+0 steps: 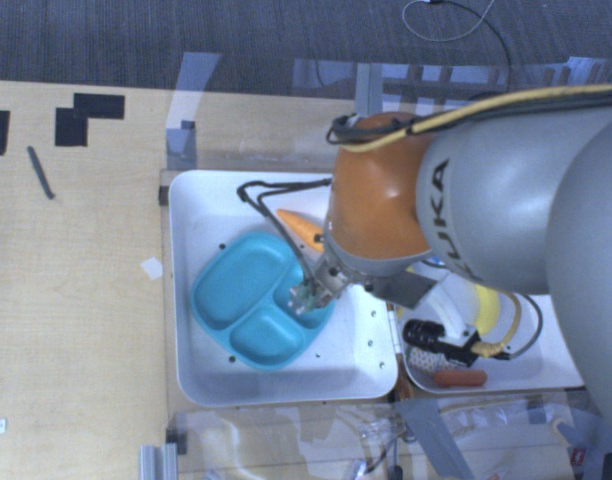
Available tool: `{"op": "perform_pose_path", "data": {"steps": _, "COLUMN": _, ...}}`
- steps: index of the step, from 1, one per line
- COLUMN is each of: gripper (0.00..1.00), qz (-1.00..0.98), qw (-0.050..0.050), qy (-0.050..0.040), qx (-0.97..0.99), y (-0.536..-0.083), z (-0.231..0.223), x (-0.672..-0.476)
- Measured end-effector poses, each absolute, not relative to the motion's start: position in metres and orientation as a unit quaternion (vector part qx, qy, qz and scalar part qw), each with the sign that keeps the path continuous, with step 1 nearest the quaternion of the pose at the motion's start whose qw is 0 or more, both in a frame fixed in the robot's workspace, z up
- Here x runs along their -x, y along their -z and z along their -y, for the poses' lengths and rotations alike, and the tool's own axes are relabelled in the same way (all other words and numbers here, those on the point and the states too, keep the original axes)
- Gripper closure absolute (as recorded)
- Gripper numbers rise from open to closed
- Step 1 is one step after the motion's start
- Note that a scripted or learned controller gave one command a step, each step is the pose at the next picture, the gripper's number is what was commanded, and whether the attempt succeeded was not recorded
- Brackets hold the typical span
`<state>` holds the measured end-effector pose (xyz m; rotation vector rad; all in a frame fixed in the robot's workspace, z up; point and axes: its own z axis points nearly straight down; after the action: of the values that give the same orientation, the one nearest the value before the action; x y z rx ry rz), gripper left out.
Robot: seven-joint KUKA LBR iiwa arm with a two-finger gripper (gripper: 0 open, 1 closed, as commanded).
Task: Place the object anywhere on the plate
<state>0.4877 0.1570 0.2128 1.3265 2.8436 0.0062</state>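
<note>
- Hanging over one edge of the blue plate [236, 293], the hand [308, 298] is low inside a white bin [201, 378].
- Whether the hand is wide, narrow or holding something cannot be told.
- An orange piece [298, 225] lies just beyond the hand, off the plate, partly hidden by the arm.

Plate [248, 303] under the gripper [308, 298]: plain turquoise, one even shade. Bin [206, 368] around it: white. Orange piece [301, 226] just beyond the gripper (one edge paler, yellowish). Band [376, 203] above the gripper: orange. Arm shell [526, 198]: grey with black lettering. Off the gripper's far side, in the second bin: yellow object [488, 313] and red-brown stick [456, 378]. Bench [76, 298]: pale wood with black tape patches [86, 118].
</note>
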Motion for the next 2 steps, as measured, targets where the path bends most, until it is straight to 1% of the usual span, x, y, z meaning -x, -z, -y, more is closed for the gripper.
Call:
{"op": "perform_pose_path", "data": {"steps": 1, "gripper": 1.0, "qz": -0.934, "qw": 0.006, "qy": -0.0055, "qx": -0.356, "y": -0.1219, "z": -0.2256, "x": -0.4915}}
{"op": "perform_pose_path", "data": {"steps": 2, "gripper": 1.0, "qz": -0.879, "qw": 0.0, "qy": -0.0047, "qx": -0.477, "y": -0.1242, "z": -0.2321, "x": -0.501}}
